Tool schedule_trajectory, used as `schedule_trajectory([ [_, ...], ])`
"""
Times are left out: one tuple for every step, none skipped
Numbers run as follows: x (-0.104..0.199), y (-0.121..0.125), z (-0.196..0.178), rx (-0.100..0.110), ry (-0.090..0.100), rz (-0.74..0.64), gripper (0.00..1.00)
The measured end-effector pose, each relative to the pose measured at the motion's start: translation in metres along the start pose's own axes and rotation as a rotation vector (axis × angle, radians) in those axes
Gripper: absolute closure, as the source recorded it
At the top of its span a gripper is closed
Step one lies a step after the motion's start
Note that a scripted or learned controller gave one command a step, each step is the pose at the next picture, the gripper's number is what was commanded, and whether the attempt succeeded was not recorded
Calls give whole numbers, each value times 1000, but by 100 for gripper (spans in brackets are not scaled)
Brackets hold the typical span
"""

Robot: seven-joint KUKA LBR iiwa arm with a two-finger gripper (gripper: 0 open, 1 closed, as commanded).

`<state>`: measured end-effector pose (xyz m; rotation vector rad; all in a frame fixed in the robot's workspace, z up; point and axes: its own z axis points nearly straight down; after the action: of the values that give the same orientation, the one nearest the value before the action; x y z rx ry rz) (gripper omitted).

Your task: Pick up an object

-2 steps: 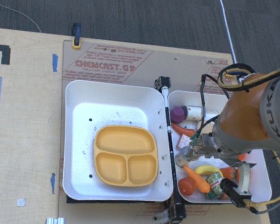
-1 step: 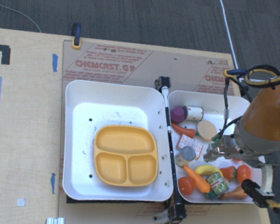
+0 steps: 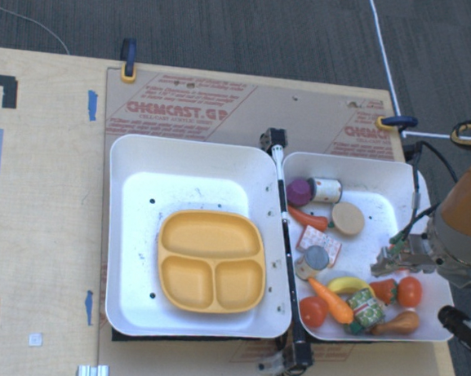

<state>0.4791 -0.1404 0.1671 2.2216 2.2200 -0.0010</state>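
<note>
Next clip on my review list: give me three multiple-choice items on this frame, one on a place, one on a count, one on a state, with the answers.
1. Where does the yellow divided tray lie?
A. in the left bin
B. in the right bin
C. on the cardboard outside the bins

2. How many compartments does the tray have?
A. two
B. three
C. five

3. What lies in the tray's compartments?
A. a banana
B. a carrot
C. nothing

Answers:
1. A: the tray sits on the floor of the left bin.
2. B: one long compartment on the far side, two smaller ones on the near side.
3. C: the toy food, such as the carrot and the banana, lies in the right bin, where the pincer is.
</note>
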Motion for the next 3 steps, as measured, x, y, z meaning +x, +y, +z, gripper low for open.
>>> schedule_trajectory([
  [70,1,-18,-2,1,-2,100],
  [29,0,-1,2,1,0,100],
  [29,1,-1,1,2,0,0],
])
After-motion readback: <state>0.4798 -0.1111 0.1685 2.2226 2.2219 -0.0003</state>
